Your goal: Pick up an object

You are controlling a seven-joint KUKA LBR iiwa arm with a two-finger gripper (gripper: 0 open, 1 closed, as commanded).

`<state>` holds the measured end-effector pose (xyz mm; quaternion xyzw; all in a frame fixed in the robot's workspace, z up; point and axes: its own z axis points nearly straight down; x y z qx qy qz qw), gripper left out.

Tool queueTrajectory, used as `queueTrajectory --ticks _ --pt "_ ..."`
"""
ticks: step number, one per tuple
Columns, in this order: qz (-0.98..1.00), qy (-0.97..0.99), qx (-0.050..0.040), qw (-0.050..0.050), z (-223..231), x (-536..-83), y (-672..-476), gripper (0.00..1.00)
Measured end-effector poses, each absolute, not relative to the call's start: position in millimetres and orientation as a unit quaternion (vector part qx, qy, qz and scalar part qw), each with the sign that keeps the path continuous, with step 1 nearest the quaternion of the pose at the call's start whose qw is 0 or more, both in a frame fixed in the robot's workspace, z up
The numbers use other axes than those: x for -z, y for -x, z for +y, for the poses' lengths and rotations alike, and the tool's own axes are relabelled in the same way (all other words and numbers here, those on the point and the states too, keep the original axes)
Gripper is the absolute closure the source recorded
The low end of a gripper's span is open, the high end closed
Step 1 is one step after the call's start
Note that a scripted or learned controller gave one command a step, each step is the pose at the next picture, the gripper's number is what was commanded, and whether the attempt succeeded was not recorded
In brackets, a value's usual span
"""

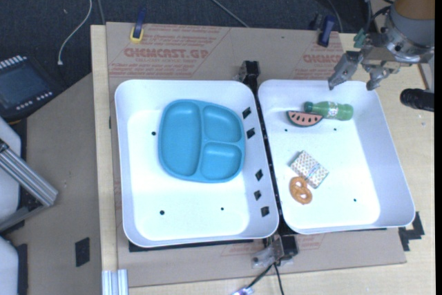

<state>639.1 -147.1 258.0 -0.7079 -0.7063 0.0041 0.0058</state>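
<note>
Cardboard-topped bench point(207, 45) over dark carpet strewn with cables; two shallow white bins side by side on it.

Camera view: gripper point(356, 81) poised above the far rim of the right bin point(387, 169), fingers spread apart, nothing between them; judged early in the task, with no object lifted yet, approach and grasp all left to do. Nearest candidate the green bottle point(330, 109), lying on its side just below the gripper, inside the right bin's far end; touching the bottle's left end, a watermelon slice point(304, 119); well nearer the camera than the bottle, a checkered packet point(308, 168) with a pretzel point(301, 190) just beside it. Left of the right bin, across the clipped seam, the left bin point(138, 204) holding a blue divided plate point(202, 140), compartments bare.
</note>
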Motion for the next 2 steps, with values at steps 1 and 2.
queueTrajectory --ticks 1,2 --pt "-0.707 0.707 -0.0001 0.000 -147 -266 -641.2 0.00" --pt "-0.707 0.707 -0.0016 0.002 -154 -220 -638.1 0.00"
